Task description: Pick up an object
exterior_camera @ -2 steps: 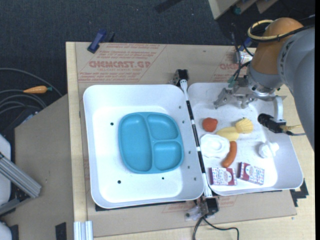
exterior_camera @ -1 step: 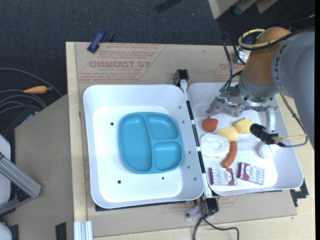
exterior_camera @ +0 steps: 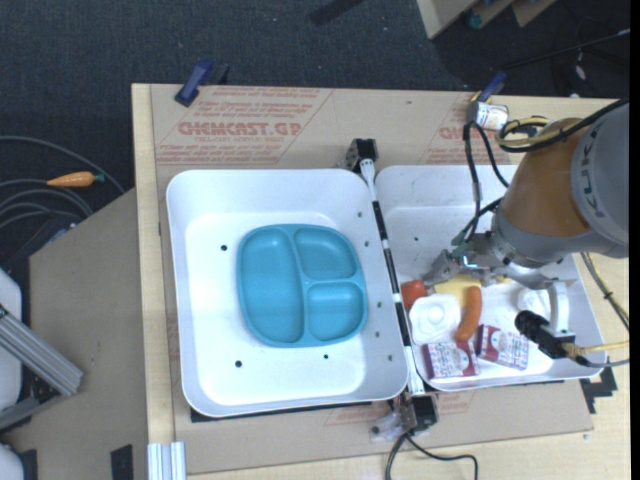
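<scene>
1. 2 shallow white bins sit side by side on the bench (exterior_camera: 250,118), which is covered by a brown board printed with red lettering.
2. Left bin (exterior_camera: 200,368): the larger stretch of bare white, holding 1 blue divided plate (exterior_camera: 298,284) with 3 compartments, lying flat near the bin's middle.
3. Right bin (exterior_camera: 420,193): its far part is bare, and the objects crowd its near part.
4. Reaching in from the right, the grey arm (exterior_camera: 580,183) with its orange band is over the right bin, and it hides part of that bin's right side.
5. At the arm's lower end the gripper (exterior_camera: 470,260) is low over the cluster of objects; whether the fingers are spread or closed, I cannot tell, and nothing is visibly between them.
6. A flat red-and-white packet (exterior_camera: 470,356) lies at the near edge of the right bin.
7. A white cup-like item (exterior_camera: 431,318) rests just left of an orange sausage-shaped piece (exterior_camera: 468,320), both partly on the packet.
8. A pale yellow object (exterior_camera: 455,289) lies just beyond them, close under the gripper.
9. 1 small red piece (exterior_camera: 412,293) sits near the bin's left wall.
</scene>
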You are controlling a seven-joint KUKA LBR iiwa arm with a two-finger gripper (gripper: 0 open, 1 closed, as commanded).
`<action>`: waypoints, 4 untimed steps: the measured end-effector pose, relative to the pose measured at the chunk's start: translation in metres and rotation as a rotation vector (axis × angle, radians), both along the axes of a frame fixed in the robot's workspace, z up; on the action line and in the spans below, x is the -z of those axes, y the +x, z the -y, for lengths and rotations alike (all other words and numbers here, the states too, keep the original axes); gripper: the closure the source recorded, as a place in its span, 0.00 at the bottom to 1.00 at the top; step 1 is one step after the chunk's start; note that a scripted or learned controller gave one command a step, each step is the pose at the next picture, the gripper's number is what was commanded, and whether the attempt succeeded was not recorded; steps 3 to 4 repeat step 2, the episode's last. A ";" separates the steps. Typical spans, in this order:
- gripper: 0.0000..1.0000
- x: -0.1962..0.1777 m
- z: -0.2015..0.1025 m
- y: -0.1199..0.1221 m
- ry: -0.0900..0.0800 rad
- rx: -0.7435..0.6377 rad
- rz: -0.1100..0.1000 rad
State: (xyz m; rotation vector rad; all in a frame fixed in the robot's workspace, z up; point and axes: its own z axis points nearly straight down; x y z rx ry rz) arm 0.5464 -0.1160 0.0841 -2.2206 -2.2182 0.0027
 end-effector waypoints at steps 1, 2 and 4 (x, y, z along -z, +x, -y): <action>1.00 -0.010 0.000 0.001 0.000 0.001 0.003; 1.00 -0.101 -0.087 -0.024 0.001 -0.003 0.004; 1.00 -0.101 -0.087 -0.024 0.001 -0.003 0.004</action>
